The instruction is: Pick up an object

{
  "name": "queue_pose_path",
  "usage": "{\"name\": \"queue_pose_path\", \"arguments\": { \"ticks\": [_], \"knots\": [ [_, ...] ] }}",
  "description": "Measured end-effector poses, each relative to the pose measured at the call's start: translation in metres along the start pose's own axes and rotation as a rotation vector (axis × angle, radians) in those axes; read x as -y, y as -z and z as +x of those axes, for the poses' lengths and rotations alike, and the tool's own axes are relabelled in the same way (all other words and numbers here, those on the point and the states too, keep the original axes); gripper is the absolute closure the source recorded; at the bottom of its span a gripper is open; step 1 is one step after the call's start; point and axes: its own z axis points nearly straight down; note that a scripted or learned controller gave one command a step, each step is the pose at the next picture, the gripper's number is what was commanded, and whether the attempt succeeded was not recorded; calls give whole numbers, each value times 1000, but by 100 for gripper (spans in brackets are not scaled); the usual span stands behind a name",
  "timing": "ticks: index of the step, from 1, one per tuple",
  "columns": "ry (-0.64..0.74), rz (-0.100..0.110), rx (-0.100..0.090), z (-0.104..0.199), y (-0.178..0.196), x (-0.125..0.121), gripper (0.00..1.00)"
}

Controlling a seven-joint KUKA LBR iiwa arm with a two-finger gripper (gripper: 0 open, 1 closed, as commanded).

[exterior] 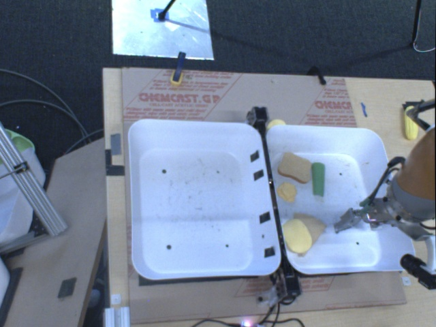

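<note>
The right bin (368, 142) holds several small objects near its left wall. A tan bread-shaped piece (294, 167) lies beside an upright-lying green block (318, 178). Below them sits a small yellow disc (287, 193). A larger yellow and tan lump (300, 234) rests near the bin's front left corner. My gripper (346, 220) reaches in from the right and hangs low over the bin floor, a short way right of the yellow and tan lump. Nothing shows in its grasp.
The left bin (197, 131) stands next to the right one, with black clips (262, 196) along the divider between them. A small yellow ball (275, 123) sits at the divider's far end. A yellow tool (410, 125) lies on the bench at far right.
</note>
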Motion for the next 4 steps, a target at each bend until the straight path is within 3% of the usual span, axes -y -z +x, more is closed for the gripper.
{"name": "queue_pose_path", "arguments": {
  "ticks": [1,2,3,4],
  "knots": [
    [13,-25,8,7,-23,-104,0],
    [12,-11,1,94,-25,-20,0],
    [9,-23,8,85,-23,-66,0],
    [4,-18,5,176,34,-86,0]
  ]
}}
